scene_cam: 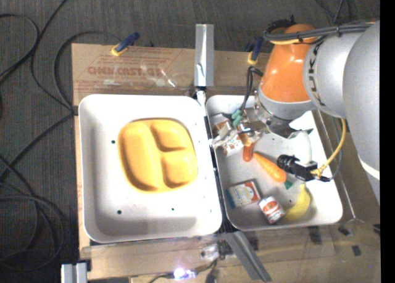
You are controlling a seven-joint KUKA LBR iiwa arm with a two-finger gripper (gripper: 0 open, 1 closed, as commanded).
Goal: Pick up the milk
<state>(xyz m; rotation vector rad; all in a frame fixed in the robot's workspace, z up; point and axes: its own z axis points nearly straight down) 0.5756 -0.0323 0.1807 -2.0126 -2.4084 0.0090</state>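
Note:
A blue and white carton [242,193], which looks like the milk, lies flat in the lower left part of the right bin [330,211]. My gripper [239,130] hangs low over the upper left corner of that bin, well above the carton in the view and apart from it. Right under and beside the gripper lies a smaller white and red-brown carton [230,145], partly hidden by it. The grey arm with its orange band [285,78] reaches in from the upper right.
In the right bin are a carrot [270,166], a small orange piece [247,152], a red and white can [271,209] and a banana [299,204]. A black cable plug [290,164] hangs over the carrot. The left bin [99,214] holds a yellow divided plate [158,154].

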